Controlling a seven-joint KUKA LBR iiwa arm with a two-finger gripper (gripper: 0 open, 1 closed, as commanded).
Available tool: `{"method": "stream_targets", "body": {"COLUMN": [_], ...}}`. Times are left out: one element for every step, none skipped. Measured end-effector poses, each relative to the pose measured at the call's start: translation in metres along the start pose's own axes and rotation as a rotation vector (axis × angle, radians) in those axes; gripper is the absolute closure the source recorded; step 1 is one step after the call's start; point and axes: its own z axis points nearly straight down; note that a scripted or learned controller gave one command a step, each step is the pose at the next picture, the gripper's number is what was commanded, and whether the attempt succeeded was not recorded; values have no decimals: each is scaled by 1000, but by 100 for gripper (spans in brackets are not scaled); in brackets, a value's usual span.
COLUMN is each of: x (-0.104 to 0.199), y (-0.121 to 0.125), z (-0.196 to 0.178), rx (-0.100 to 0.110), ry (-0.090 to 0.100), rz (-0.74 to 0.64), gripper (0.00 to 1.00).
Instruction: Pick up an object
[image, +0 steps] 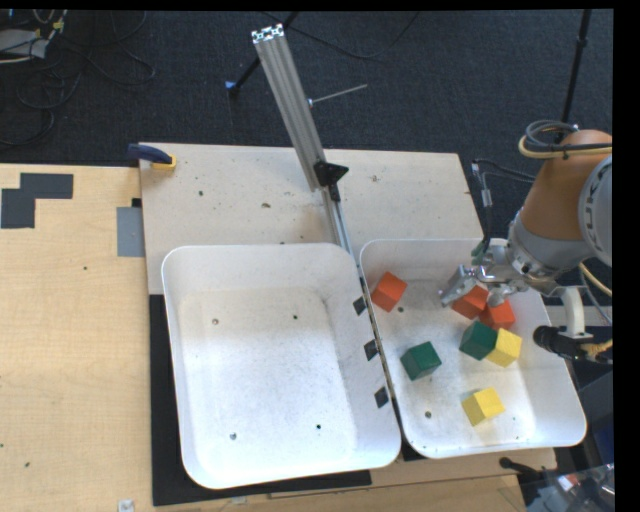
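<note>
clearly, the counter (400, 190) is spanned by two white bins; in the right bin (560, 420) the pincer (472, 290) is lowered over an orange block (470, 303), its state untellable. the block is judged light, rigid, best gripped across opposite flat faces.

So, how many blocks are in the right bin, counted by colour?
Orange blocks: 3
Green blocks: 2
Yellow blocks: 2
Total: 7, all in the right bin. The gripper is over one orange block.
</note>
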Motion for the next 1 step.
{"method": "stream_targets", "body": {"x": [0], "y": [1], "z": [21], "rx": [-6], "ry": [-2], "rz": [1], "gripper": [0]}}
